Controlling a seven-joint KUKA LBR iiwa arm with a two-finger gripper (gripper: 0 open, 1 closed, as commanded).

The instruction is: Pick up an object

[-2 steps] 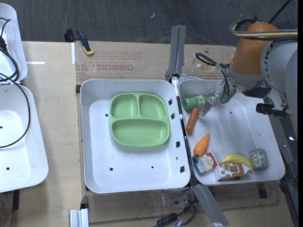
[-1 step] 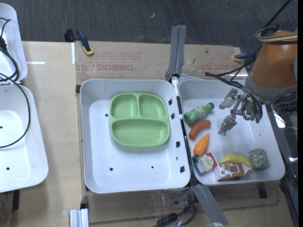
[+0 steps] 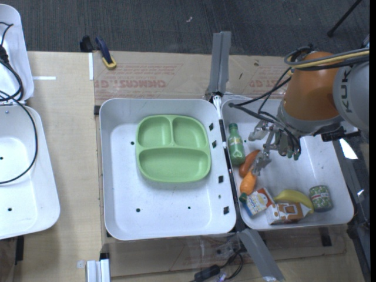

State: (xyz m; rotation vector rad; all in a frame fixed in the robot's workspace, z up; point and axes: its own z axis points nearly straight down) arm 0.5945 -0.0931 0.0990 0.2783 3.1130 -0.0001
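Observation:
In the right bin [image 3: 335,163], my gripper [image 3: 276,155] hangs low over the left half, below the arm's orange band. It is open, and nothing sits between the fingers. The left fingertip [image 3: 259,163] is right at the upper end of an orange carrot [image 3: 249,159]. A green bottle [image 3: 235,143] lies just left of the carrot, by the bin's left wall. An orange piece [image 3: 248,184] lies just below the carrot. Along the bin's front lie a small carton [image 3: 257,203], a banana [image 3: 294,197], a juice box [image 3: 286,214] and a green can [image 3: 321,197].
The left bin [image 3: 117,187] holds a green divided plate [image 3: 173,147]. A grey post [image 3: 220,63] rises at the back between the bins. Black cables [image 3: 258,101] run from the arm over the right bin's rear. A white sink-like unit [image 3: 23,175] stands at far left.

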